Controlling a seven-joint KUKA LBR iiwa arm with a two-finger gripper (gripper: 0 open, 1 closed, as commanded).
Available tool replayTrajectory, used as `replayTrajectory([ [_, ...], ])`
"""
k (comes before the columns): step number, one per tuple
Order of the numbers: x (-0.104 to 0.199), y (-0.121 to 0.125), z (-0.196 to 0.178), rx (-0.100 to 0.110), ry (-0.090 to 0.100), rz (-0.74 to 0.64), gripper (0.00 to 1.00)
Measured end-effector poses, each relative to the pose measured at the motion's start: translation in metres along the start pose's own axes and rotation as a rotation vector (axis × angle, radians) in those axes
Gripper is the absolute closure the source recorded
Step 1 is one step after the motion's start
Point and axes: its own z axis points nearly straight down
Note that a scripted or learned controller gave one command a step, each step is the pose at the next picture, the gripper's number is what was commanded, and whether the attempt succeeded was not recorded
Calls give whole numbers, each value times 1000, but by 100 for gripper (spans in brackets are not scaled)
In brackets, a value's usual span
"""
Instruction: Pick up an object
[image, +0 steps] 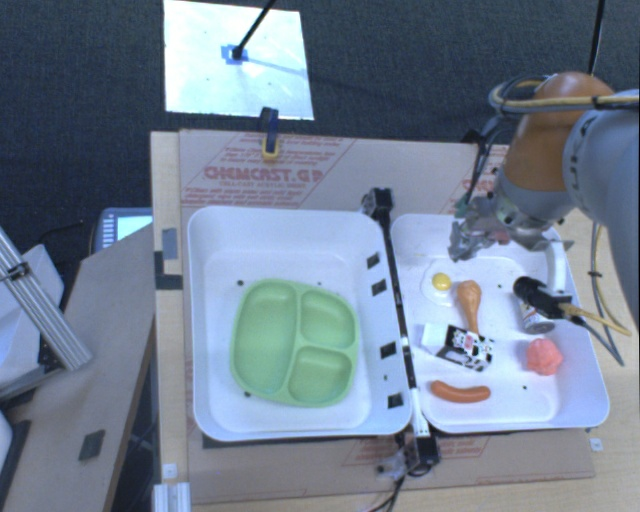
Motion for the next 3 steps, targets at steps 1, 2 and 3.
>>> replayTrajectory([
  [1, -2, 1, -65, -4, -1, -1, 100],
  [2, -2, 2, -100, 0, 0, -1, 100],
  [3, 45, -9, -85, 5, 2, -4, 100],
])
